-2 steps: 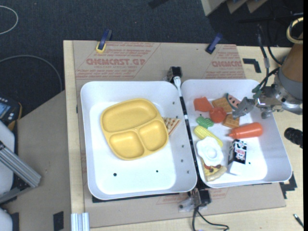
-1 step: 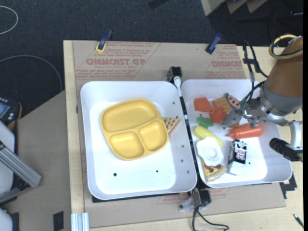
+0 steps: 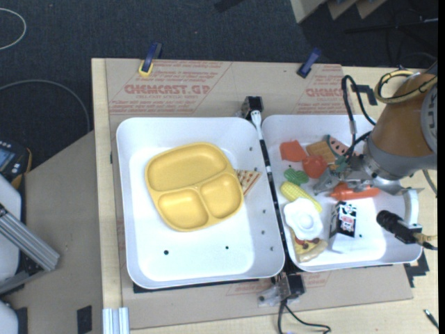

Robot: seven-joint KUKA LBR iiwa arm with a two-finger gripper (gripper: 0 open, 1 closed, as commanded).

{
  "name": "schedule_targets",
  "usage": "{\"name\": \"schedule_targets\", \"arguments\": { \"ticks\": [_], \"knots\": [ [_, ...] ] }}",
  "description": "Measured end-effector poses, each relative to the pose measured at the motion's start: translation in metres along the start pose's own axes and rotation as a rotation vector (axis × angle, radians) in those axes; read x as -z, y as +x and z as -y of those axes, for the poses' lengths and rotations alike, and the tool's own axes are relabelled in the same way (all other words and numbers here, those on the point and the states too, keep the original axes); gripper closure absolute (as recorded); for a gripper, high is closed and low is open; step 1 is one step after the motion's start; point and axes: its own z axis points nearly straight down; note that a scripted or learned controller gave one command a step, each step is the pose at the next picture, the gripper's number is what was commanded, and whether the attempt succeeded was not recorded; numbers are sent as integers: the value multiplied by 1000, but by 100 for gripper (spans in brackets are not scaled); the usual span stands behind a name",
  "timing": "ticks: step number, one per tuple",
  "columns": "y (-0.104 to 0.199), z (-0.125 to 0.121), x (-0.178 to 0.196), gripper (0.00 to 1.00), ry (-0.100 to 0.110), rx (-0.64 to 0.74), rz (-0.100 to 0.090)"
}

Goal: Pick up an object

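The tabletop (image 3: 208, 82) carries two shallow white bins side by side, with brown printed cardboard showing along its far edge. A yellow clamp (image 3: 147, 60) and a blue clamp (image 3: 308, 62) sit on that far edge.

Left bin (image 3: 139, 256): contains a yellow three-compartment plate (image 3: 193, 185), lying flat in the far half of the bin. A tan waffle-patterned piece (image 3: 248, 179) lies just beside the plate's right rim, close to the divider between the bins.

Right bin (image 3: 375, 252): contains a cluster of small toy food items. Toward the far side lie a red-orange flat piece (image 3: 293, 150), a red rounded piece (image 3: 313, 166) and a tan piece with dark spots (image 3: 329, 147). A green piece (image 3: 295, 176) and a yellow corn cob (image 3: 299, 193) lie near the bin's left wall. Nearer the camera, a white fried-egg shape (image 3: 304, 220) rests partly on other items, and a black-and-white carton (image 3: 345, 220) lies to its right. An orange carrot-like piece (image 3: 354, 193) lies just beyond the carton.

The arm (image 3: 407, 131) reaches in from the right, its orange band above the right bin. The claw (image 3: 341, 175) is lowered among the items at the centre of the right bin, next to the carrot-like piece and the red rounded piece. Claw state: cannot tell, since the tips are lost among the clutter. No item is seen clamped.
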Motion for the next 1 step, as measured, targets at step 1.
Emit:
{"name": "schedule_targets", "arguments": {
  "ticks": [1],
  "knots": [
    [-2,-9,-9,0,-24,2,6]
  ]
}}
